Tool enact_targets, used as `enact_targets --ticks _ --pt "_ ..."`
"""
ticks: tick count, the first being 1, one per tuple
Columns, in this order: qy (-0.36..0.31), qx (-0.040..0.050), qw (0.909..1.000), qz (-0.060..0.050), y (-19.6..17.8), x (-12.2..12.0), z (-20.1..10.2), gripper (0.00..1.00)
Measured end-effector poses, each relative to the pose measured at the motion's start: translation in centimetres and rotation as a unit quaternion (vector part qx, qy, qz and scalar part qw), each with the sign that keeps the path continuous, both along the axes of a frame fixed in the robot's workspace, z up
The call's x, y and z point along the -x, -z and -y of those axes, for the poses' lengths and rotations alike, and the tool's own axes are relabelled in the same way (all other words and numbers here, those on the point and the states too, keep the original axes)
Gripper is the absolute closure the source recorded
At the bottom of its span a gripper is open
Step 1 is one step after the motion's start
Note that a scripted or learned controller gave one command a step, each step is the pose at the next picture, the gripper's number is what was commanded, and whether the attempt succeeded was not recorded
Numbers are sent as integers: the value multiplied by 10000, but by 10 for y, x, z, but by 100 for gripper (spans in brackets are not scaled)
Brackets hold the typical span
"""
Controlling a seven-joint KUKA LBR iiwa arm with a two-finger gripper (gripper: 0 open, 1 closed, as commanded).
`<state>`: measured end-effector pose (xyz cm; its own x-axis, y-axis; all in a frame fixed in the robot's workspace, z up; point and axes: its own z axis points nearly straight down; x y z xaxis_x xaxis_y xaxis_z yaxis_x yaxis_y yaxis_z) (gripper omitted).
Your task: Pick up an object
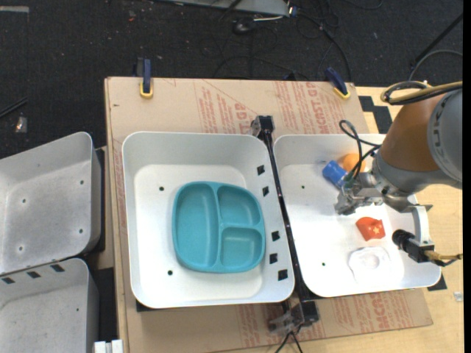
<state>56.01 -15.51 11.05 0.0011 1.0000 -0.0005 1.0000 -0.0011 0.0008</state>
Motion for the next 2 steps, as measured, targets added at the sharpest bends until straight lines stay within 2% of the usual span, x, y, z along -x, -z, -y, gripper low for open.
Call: enact_targets --ticks 2 --pt "-13 7 10000 25 -115 12 -1 100"
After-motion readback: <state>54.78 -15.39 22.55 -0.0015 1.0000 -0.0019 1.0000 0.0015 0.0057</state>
